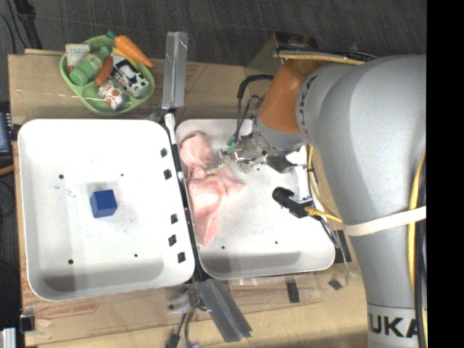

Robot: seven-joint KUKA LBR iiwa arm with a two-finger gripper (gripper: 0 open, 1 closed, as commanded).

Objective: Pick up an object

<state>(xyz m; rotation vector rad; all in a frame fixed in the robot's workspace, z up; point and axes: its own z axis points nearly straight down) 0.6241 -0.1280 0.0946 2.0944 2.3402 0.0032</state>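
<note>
The grey arm (370, 180) looms closest, its gripper (243, 153) low in the right bin (290, 256) beside the pink cloth (205, 187) (whether it grips anything, I cannot tell). The cloth lies along the bin's left wall, long axis running top to bottom. Nothing looks lifted; the pick seems unfinished.

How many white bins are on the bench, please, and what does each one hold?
2. The left bin holds a blue cube. The right bin holds a pink cloth, with the gripper above its far end; the arm may hide more there.
</note>
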